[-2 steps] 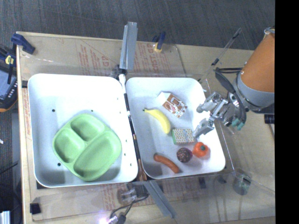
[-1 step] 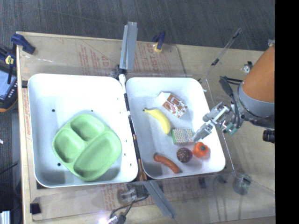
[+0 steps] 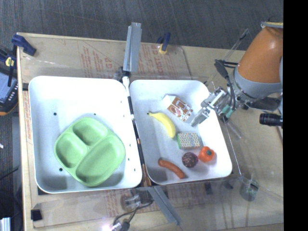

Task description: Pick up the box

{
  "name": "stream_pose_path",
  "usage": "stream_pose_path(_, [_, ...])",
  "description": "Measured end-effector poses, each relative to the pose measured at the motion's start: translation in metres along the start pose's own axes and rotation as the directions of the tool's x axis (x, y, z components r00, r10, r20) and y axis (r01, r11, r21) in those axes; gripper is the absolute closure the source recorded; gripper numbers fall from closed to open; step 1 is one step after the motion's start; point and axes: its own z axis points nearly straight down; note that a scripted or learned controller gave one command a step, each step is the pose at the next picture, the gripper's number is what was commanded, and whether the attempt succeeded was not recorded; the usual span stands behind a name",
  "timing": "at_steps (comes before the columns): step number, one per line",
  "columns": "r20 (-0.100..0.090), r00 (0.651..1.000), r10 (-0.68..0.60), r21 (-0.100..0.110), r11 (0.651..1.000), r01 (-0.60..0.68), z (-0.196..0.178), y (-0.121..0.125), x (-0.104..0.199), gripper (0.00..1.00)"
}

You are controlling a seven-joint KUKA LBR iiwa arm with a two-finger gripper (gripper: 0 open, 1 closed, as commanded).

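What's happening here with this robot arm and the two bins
The gripper hangs over the right bin, just beside the small box, which lies on the bin floor, not picked up. A banana, a sausage and a tomato lie nearby. The left bin holds a green tray.

Dark carpet around a pale wooden worktop [image 3: 86,57]

The grey ribbed carpet floor [image 3: 72,6] runs behind the worktop; blue clamps [image 3: 23,43] grip its back edge, and a grey metal bar [image 3: 132,47] lies across its printed brown cardboard sheet [image 3: 159,64].
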Motion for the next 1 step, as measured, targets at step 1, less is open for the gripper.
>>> stream_pose_path(1, [-0.003, 1.000, 0.000, 0.001, 1.000, 0.000, 0.0932, 0.0065, -0.0042, 0.00])
